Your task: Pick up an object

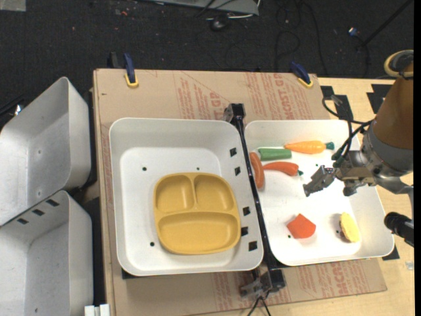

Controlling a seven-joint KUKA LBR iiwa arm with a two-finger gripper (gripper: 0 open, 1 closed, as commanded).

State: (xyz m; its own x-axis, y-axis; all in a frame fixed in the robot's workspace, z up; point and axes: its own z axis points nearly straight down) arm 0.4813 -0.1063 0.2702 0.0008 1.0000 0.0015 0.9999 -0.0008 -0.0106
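Cardboard-topped bench on dark carpet, two shallow white bins side by side. Left bin: yellow three-compartment plastic tray. Right bin: orange carrot and green cylinder far side, red sausage-shaped piece, orange wedge near side, yellow rounded piece near right. Gripper hangs over right bin's centre, fingers parted, nothing between them.

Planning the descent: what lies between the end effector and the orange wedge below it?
Only bare white bin floor separates the end effector from the orange wedge, in the camera view.
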